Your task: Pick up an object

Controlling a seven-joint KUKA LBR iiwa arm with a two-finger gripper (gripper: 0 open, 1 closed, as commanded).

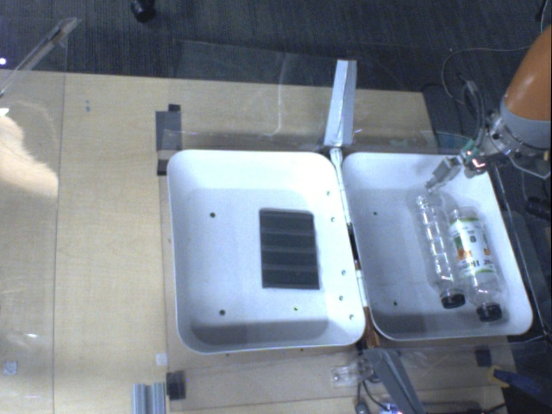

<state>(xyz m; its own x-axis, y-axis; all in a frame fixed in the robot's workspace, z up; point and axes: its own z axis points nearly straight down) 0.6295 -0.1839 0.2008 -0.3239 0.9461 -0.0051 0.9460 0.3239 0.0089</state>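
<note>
Pale wood is showing across the counter (103,300) that is carrying two white bins. Two clear plastic bottles (457,248) are lying side by side in the right bin (379,231), dark caps pointing toward its near edge. Above their far ends the hand (448,172) is hanging; its opening I cannot tell. A dark ribbed block (289,248) is lying in the left bin (207,257).

Orange band (530,89) up top, grey wrist (517,136) below — a small red-lit metal tip (470,158) — cables trailing.
</note>
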